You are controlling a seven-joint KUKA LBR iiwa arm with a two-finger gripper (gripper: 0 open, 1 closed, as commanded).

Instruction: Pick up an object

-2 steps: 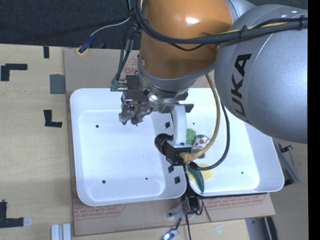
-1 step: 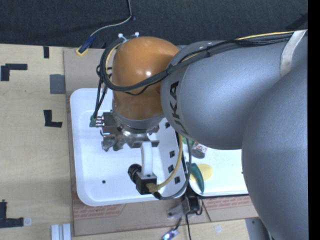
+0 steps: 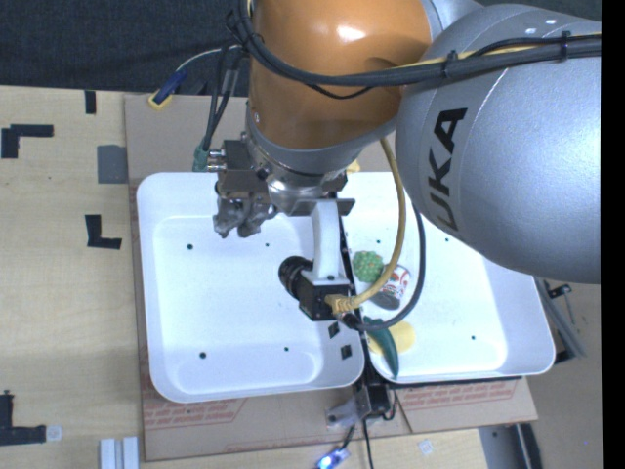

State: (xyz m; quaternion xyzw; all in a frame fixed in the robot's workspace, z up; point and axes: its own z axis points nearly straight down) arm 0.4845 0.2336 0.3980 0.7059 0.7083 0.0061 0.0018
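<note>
A bumpy green ball [image 3: 368, 264] lies in the right bin [image 3: 508, 355], near its left wall. Just beside the ball is a small packet [image 3: 397, 283] with a red and white label, its print too small to read. Nearer the front rim lies a yellow piece [image 3: 403, 336]. The grey arm [image 3: 508, 164] carries the letters "UKA" in black below its orange band [image 3: 332, 57]. The gripper [image 3: 237, 221] points down over the left bin [image 3: 161, 291], well apart from these things. How wide its grip stands cannot be told.

Bright, even light; glare on orange band [image 3: 354, 33] (soft shadows).
</note>
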